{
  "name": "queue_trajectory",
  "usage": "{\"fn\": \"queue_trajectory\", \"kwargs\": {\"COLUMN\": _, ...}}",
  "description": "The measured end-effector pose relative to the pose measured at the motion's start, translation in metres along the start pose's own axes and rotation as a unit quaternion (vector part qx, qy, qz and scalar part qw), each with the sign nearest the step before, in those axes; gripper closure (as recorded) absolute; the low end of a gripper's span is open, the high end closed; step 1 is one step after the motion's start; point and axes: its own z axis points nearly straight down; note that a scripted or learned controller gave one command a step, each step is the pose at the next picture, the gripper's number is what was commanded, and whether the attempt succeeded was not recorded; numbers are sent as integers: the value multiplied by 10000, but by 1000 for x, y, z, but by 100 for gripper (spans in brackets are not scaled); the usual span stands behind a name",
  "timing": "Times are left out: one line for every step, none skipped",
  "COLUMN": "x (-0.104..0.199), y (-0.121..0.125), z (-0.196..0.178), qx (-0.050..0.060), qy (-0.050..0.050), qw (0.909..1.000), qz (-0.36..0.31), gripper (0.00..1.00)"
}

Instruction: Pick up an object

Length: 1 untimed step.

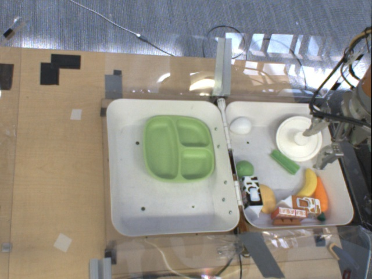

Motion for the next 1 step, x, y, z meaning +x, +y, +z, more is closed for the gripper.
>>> {"fn": "queue_trajectory", "kwargs": {"x": -17, "y": 20, "z": 167, "qx": -23, "qy": 39, "qw": 9970, "qz": -774, "gripper": 0}}
